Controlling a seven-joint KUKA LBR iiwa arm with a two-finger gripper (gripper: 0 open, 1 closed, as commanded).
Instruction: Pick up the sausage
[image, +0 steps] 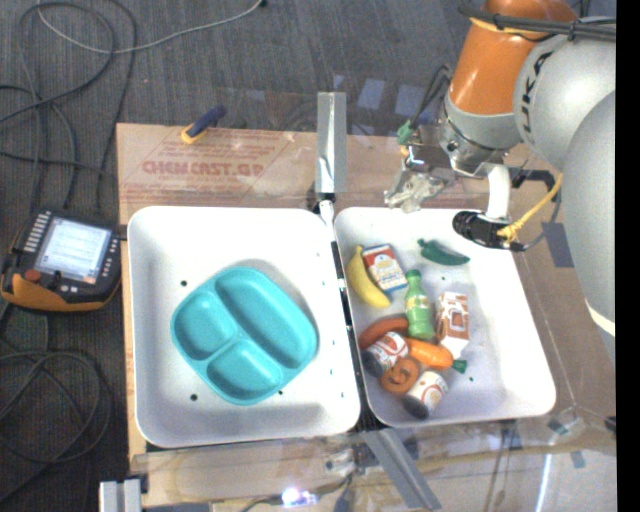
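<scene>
Down in the right bin (520, 330), the sausage (381, 330) lies wedged among a banana (365, 280), a green bottle (419, 305), cans and a carrot (432, 353), so access looks tight. Above the bin's far rim hangs the hand (412, 190), holding nothing; how wide it stands I cannot tell.

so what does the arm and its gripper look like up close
The arm is bulky and rounded, with smooth light grey casings and a glossy orange band above the wrist. Below the band sits a darker metallic wrist block with a small green part and thin dark cables beside it. The gripper is small and pale, silvery grey. A yellow cable loops beside a white and black fitting nearby.
</scene>
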